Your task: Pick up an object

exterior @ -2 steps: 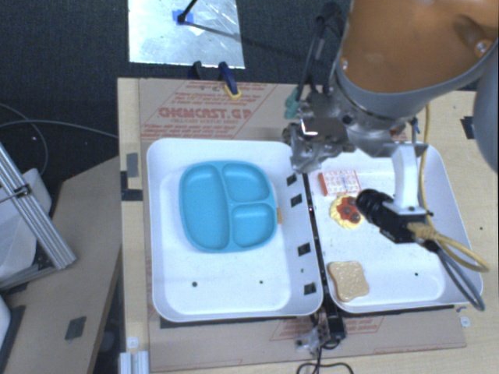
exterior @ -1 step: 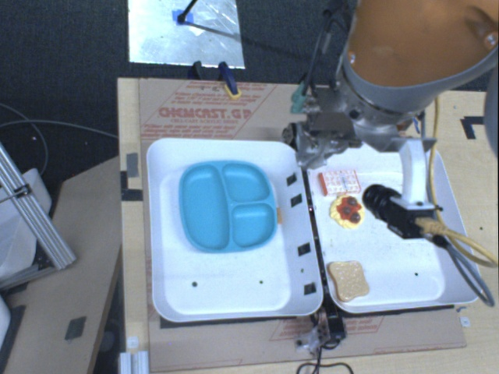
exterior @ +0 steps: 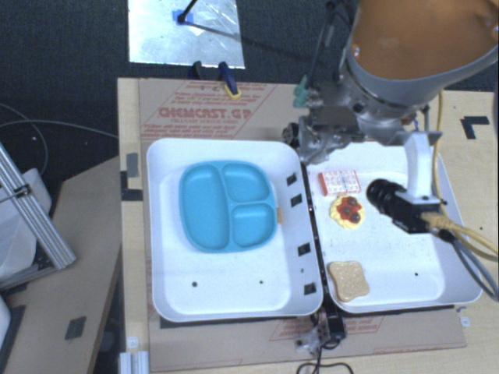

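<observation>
- We see the gripper at the upper edge of the right bin, near the divide between the two bins, just above a small red-and-white card; we cannot tell its state from this view.
- Three candidates lie in the right bin: the card at the upper left of that bin, a small pizza toy just below it, and a toast slice near the lower left corner.
- We judge the card or the pizza toy the likeliest target, being nearest the gripper. Nothing looks grasped yet.
- To do this step well, we would descend straight over one item, centred on it, and avoid straddling two, since the card and pizza toy lie close together.
- The card looks flat and thin, so it may slip out of a pinch; the pizza toy or the toast slice probably offers more to grip.
- A black cylindrical unit mounted by the wrist hangs just to the right of the pizza toy, and could crowd a descent there.
- The left bin holds a blue divided plate, well apart from the work.
- A foil sheet lies at the upper left of the frame, beyond the table.
</observation>
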{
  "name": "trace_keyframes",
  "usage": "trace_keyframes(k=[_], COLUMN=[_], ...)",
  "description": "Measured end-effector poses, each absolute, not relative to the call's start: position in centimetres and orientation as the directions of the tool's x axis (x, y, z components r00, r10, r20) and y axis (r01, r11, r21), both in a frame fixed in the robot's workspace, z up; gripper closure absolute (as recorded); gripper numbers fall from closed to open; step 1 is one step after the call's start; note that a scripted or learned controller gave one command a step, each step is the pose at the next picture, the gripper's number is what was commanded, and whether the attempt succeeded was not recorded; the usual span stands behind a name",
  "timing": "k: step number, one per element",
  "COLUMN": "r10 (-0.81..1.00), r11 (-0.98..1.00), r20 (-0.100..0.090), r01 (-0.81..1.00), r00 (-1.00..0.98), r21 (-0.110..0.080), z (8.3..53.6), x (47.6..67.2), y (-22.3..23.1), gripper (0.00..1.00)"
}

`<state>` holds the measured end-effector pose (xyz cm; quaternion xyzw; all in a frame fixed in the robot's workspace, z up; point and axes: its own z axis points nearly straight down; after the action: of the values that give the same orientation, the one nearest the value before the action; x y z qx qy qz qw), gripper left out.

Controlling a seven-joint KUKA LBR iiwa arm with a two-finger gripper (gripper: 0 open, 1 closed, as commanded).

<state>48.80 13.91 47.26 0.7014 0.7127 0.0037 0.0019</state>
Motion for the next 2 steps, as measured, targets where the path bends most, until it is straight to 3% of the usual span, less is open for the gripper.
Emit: trace_keyframes(k=[1,2], r10=[1.0,1.0], r11=[0.008,-0.002], r20=[0.001,0.0], r01=[1.0,1.0], r00=[-0.008,0.002], r21=[0.001,0.0], z=[45.2,40.7], x=[48.6,48.6], y=[21.3,14.4], gripper=[1.0,1.0])
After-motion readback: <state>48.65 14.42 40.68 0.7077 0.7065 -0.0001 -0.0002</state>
